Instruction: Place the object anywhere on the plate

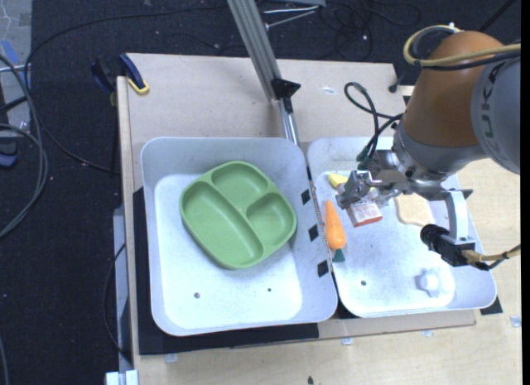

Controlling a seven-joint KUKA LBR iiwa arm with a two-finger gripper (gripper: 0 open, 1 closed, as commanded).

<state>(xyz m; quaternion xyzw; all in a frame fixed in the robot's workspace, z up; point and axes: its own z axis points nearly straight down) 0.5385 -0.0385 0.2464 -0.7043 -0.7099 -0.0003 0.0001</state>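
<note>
The carrot (334, 226) lies in the right bin (464, 296) against its left wall, just below the gripper (362, 195). We see the green plate (238, 214) in the left bin (166, 292). We cannot tell how the hand stands or whether it holds anything.

Plate (238, 214) in left bin (166, 292)
</note>
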